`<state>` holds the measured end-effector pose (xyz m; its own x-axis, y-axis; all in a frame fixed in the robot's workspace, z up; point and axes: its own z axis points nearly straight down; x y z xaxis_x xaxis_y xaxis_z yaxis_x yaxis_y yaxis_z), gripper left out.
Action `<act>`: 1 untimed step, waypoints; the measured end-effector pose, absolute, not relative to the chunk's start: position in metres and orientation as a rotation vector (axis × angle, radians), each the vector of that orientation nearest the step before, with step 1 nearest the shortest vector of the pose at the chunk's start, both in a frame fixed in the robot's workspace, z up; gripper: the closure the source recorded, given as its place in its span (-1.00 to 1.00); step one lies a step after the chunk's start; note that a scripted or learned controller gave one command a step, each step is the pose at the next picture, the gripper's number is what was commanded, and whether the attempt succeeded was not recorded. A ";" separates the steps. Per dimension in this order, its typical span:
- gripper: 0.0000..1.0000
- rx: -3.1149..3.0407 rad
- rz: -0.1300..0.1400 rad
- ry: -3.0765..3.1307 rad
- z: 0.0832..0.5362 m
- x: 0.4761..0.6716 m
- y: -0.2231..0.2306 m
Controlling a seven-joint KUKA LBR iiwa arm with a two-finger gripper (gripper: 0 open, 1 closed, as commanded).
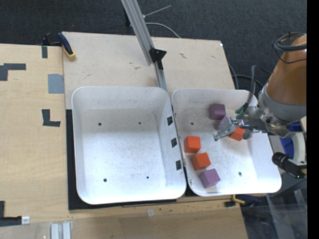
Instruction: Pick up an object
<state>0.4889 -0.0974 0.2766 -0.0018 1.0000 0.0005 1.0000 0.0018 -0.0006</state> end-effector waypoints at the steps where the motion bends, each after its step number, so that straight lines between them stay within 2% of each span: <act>1: -1.00 -2.215 0.009 -2.219 0.145 0.537 -0.105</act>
<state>0.5367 -0.1051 0.1447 -0.0016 1.0000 0.0003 1.0000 0.0016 -0.0084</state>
